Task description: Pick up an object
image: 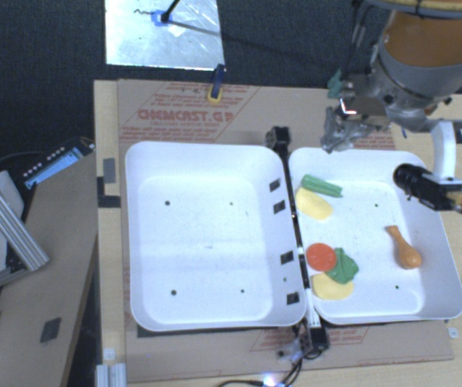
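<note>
Claw (341,138) hangs above right bin's far rim; green bean (322,186) just below.

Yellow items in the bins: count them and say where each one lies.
2, both in the right bin near the divider. One yellow piece lies just below the green bean; the other yellow piece sits at the front, partly under the green leafy piece. More may be hidden.

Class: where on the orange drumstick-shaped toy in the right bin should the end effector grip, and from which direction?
Probably the narrow handle of the drumstick toy, coming straight down with fingers across it. It lies flat and apart from the other toys, and its lower end is rounder and wider.
</note>
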Motion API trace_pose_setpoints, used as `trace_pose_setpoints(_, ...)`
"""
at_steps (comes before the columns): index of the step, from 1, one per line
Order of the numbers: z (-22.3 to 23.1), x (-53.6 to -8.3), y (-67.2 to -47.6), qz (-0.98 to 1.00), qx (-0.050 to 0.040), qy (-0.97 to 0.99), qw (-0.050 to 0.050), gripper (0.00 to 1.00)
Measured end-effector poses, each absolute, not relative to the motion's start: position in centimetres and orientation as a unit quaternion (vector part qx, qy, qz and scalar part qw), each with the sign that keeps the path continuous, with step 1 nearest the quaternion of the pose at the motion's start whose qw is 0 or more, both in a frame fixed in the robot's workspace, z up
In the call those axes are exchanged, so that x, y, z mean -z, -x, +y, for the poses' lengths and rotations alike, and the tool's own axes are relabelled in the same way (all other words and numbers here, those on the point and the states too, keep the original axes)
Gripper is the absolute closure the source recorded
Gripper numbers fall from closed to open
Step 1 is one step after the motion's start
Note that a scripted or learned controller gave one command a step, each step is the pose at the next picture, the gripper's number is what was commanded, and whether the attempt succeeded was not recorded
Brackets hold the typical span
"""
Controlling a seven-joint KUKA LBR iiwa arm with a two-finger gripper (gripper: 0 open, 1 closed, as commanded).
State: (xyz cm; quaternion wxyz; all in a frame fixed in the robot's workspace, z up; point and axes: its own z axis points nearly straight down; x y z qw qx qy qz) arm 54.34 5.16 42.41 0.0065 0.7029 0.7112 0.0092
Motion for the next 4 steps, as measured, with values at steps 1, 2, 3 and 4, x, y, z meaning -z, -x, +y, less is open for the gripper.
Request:
trace_pose_setpoints(1,6.7,-35.5,-48.4,0.709,0.0021,-0.705,-0.003,1.0)
trace_pose_setpoints(2,6.8,-42.3,-48.7,0.709,-0.0037,-0.705,0.003,1.0)
trace_pose_setpoints(3,9.2,-29.8,-48.5,0.708,0.0042,-0.706,-0.003,1.0)
trace_pose_setpoints(4,12.9,-32.1,-52.4,0.71,-0.0024,-0.705,0.001,1.0)
